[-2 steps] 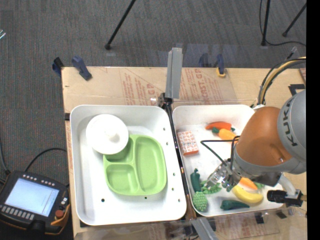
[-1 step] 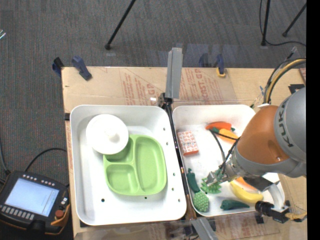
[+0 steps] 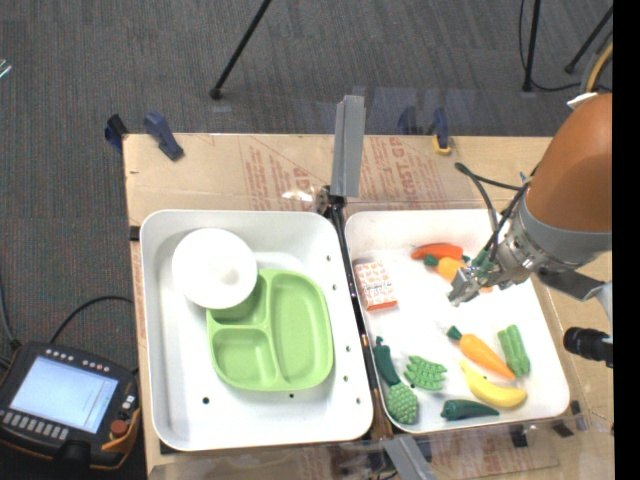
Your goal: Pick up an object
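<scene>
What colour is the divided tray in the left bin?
Light green, seen in the camera view: divided tray.

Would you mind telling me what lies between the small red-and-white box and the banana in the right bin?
In the camera view, a toy carrot lies on the line from the box to the banana; otherwise bare bin floor.

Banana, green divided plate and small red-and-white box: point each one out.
banana (image 3: 495,390), camera view, middle of its yellow body.
green divided plate (image 3: 300,320), camera view, floor of its long right compartment.
red-and-white box (image 3: 376,285), camera view, centre of its top face.
</scene>
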`<control>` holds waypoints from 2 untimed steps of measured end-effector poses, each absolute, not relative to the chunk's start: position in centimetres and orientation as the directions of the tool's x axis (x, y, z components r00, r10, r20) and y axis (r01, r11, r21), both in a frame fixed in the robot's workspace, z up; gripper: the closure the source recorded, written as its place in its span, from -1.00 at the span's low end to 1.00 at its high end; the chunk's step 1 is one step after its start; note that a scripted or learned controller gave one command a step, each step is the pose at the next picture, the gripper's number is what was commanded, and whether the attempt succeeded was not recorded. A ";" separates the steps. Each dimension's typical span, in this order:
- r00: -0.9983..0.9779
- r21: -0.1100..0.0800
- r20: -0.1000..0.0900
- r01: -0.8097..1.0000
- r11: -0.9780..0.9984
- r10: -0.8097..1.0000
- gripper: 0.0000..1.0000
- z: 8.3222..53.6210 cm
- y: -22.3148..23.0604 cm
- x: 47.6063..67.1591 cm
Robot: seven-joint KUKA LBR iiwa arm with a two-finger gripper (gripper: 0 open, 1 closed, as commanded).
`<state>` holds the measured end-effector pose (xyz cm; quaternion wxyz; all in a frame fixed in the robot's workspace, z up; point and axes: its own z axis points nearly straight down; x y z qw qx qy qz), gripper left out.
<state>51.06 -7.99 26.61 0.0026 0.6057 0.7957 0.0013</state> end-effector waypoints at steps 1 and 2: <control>-0.457 -0.011 0.009 0.889 0.457 0.889 1.00 9.5 -14.2 48.3; -0.351 -0.005 0.004 0.936 0.351 0.936 1.00 8.6 -10.5 47.4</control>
